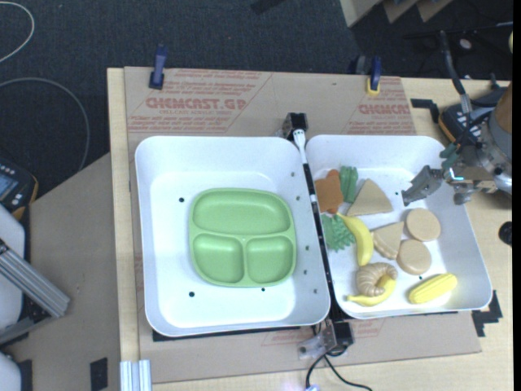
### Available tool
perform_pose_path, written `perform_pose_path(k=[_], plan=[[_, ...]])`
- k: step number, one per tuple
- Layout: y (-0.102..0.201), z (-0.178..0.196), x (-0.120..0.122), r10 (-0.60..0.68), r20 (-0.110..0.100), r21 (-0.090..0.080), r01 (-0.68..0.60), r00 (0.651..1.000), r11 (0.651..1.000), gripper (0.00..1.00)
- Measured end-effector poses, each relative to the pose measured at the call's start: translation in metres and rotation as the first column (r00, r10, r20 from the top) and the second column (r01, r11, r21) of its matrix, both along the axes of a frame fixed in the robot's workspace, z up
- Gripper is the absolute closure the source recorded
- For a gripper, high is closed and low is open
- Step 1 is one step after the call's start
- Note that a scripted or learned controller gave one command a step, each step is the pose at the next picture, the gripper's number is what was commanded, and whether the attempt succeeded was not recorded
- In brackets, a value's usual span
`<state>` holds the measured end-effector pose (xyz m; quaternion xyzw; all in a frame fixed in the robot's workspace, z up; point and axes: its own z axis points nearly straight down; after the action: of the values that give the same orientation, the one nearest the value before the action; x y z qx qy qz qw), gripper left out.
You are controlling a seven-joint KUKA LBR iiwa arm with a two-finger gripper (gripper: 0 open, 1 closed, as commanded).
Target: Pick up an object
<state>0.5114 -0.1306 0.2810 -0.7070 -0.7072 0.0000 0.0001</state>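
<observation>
Dark grey carpet floor (203, 23), brown printed board (244, 96) on wooden bench (81, 243)

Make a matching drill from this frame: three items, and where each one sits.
Items:
1. green plastic divided tray
2. yellow toy banana
3. yellow toy corn cob

Places:
A. right bin, near its front right corner
B. middle of the left bin
C. right bin, left half, beside the green leafy toy

Pairs: 1-B, 2-C, 3-A

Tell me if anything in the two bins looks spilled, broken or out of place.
Nothing stands out. The green tray lies flat in the left bin, and the toy foods sit loosely heaped in the right bin, none over the rim. The gripper hovers there.
</observation>
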Motion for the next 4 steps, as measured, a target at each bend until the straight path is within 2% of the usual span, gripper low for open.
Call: perform_pose_path(k=[1, 2, 3, 4], plan=[[-0.005, -0.127, -0.036, -0.003, -0.014, 0.004, 0.003, 1.000, 1.000, 0.00], [-0.006, -0.109, -0.032, -0.002, 0.003, -0.001, 0.002, 1.000, 1.000, 1.00], [0.095, -0.096, -0.032, 0.011, 0.001, 0.004, -0.011, 1.000, 1.000, 1.00], [0.106, -0.068, -0.032, 0.002, 0.004, 0.000, -0.002, 1.000, 1.000, 1.00]])
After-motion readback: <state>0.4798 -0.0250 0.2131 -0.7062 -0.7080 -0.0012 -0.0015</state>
